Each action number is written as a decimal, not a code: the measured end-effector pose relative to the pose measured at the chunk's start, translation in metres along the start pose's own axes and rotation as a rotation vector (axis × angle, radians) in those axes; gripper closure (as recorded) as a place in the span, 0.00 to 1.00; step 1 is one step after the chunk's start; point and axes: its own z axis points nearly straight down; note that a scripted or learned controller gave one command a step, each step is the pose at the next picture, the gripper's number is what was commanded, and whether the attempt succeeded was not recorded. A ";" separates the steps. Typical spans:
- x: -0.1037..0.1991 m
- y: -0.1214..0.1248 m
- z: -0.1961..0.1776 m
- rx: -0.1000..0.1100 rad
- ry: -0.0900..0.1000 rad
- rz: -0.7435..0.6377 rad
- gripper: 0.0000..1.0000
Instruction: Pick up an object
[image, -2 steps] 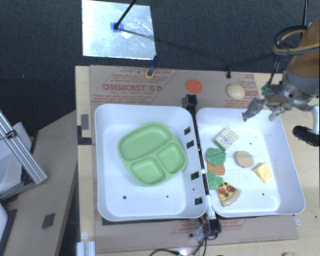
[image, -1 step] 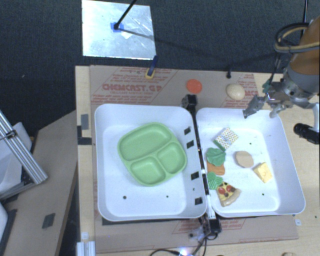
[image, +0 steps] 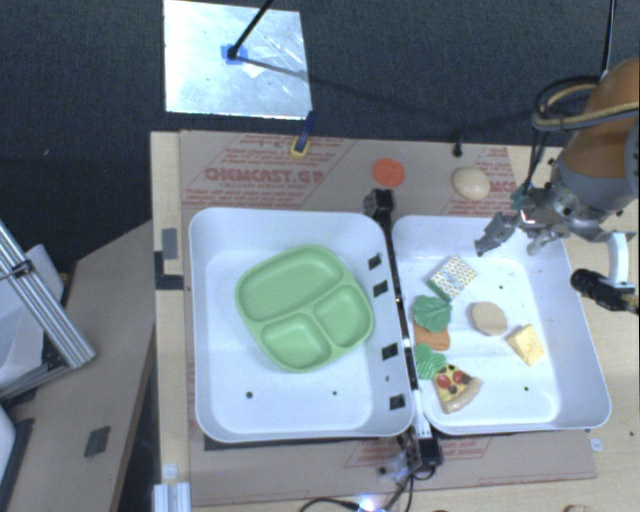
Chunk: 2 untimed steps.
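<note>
Two white bins are set on the bench: the left bin (image: 210, 300) carries one green tray (image: 303, 307). Five small food toys are counted in the right bin (image: 570, 350), among them one pizza slice (image: 456, 387) near its front edge. The gripper (image: 520, 238) is seen released over its back edge, with nothing grasped.

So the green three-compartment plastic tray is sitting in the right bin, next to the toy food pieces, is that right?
Not quite. The camera view shows the green three-compartment plastic tray in the left white bin. The toy food pieces, such as the pizza slice and yellow cheese wedge, lie in the right white bin.

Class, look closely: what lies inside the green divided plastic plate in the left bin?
All three compartments of the green divided plastic plate show bare green plastic. The shallow white left bin floor beneath it is covered.
</note>
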 end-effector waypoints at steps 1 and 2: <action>0.005 0.005 0.043 -0.001 0.000 -0.004 0.00; 0.006 0.000 0.103 -0.001 0.000 0.000 0.00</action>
